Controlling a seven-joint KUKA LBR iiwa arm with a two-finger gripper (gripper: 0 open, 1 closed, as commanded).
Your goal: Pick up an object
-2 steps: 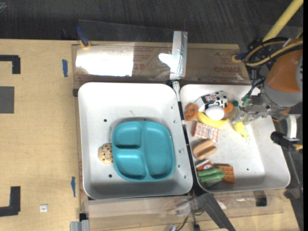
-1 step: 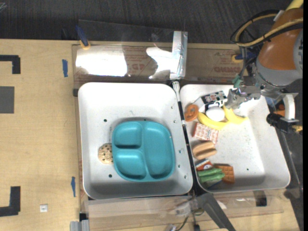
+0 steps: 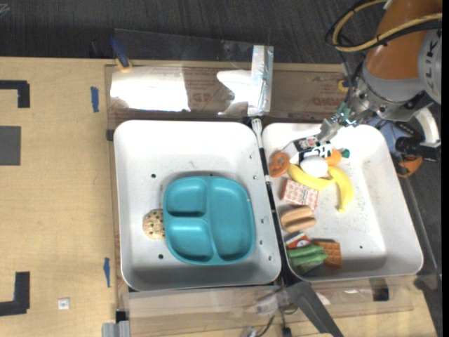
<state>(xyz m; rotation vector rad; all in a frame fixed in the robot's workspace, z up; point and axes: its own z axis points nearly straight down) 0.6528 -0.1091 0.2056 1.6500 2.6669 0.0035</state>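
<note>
My gripper [image 3: 331, 126] hangs over the far edge of the right bin [image 3: 393, 209], just above and right of a small black-and-white toy [image 3: 315, 148]. Below that toy lie a white egg-shaped piece [image 3: 313, 166], a banana [image 3: 335, 182] and a small orange piece [image 3: 337, 154]. An orange round toy [image 3: 279, 163] rests against the bin's left wall. Further forward are a pink box [image 3: 300, 194], a hot dog bun [image 3: 298, 219], a green vegetable [image 3: 306, 255] and a brown waffle-like piece [image 3: 331, 252]. Nothing is visibly held.
The left bin [image 3: 140, 146] holds a teal divided plate [image 3: 208, 218] with a cookie [image 3: 153, 223] beside its left edge. A clear panel with a silver-taped post [image 3: 261, 79] stands behind the bins. Bare floor shows on the right bin's right side.
</note>
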